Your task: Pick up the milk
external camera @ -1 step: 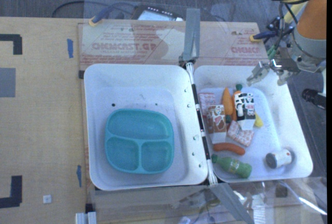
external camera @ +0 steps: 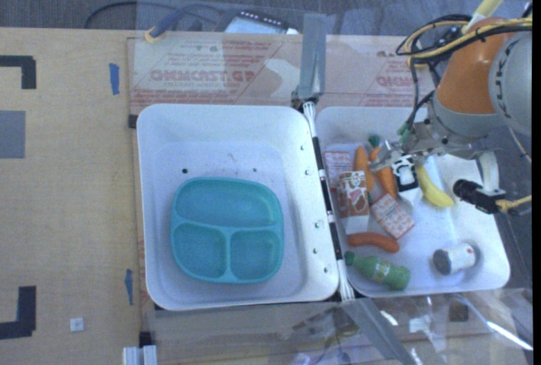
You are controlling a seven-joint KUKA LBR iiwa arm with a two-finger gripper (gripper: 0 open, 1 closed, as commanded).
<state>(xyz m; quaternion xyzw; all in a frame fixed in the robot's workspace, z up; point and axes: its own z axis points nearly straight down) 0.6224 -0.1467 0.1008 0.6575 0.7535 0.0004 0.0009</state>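
Observation:
The milk looks like the small carton with a brown and white label (external camera: 353, 189), lying in the right bin (external camera: 499, 270) near its left wall. A second, pinkish carton (external camera: 394, 217) lies just to its right. My gripper (external camera: 401, 164) hangs low over the upper middle of that bin, above and to the right of the milk, close to an orange carrot (external camera: 385, 180) and a banana (external camera: 436, 188). Nothing can be seen held in it.
The right bin also holds a second carrot (external camera: 362, 158), a flat pink pack (external camera: 338, 161), a red sausage (external camera: 373, 242), a green bottle (external camera: 382, 271) and a white can (external camera: 455, 258). The left bin (external camera: 161, 135) holds a teal divided plate (external camera: 226, 230). Cables hang by the arm's orange band (external camera: 469, 84).

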